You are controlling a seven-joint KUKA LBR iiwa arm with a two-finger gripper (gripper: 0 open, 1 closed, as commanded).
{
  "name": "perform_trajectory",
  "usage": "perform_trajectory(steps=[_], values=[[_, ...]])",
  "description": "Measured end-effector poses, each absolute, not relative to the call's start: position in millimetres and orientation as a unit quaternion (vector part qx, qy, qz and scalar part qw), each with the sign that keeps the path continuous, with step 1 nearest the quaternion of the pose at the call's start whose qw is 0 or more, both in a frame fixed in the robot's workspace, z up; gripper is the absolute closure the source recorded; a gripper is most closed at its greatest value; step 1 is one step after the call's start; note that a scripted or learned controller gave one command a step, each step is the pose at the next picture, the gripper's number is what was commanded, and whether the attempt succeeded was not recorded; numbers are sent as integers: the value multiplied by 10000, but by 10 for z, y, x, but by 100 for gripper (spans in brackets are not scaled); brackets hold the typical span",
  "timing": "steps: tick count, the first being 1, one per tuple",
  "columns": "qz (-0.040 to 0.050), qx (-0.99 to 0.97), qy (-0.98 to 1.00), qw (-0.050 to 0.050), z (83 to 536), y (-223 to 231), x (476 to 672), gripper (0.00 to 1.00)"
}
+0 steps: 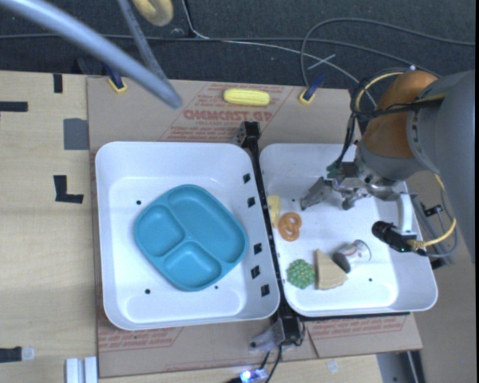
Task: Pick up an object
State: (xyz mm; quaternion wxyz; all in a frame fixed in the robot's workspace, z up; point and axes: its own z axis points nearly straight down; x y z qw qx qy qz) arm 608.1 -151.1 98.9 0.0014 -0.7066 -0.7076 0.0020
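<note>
The right bin (399, 294) holds several small objects. An orange ring-shaped piece (290, 227) lies near the bin's left wall, with a small yellow piece (273, 206) just above it. A green knobbly ball (301, 274) and a tan wedge (329, 271) sit side by side at the front. A small silver and red can (354, 252) lies on its side just right of the wedge. My gripper (327, 201) hangs over the middle of this bin, behind the objects and to the right of the ring. It is open, with nothing between its fingers.
A blue divided plate (191, 235) lies in the left bin (120, 294). A yellow corn cob (246, 96) rests on the cardboard behind the bins. Cables loop around my wrist at the right. A black divider (257, 214) runs between the bins.
</note>
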Motion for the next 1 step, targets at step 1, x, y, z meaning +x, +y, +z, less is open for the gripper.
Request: perform_trajectory(steps=[1], values=[[10, -7063, -7079, -4, 850, -1507, 6085, 0]])
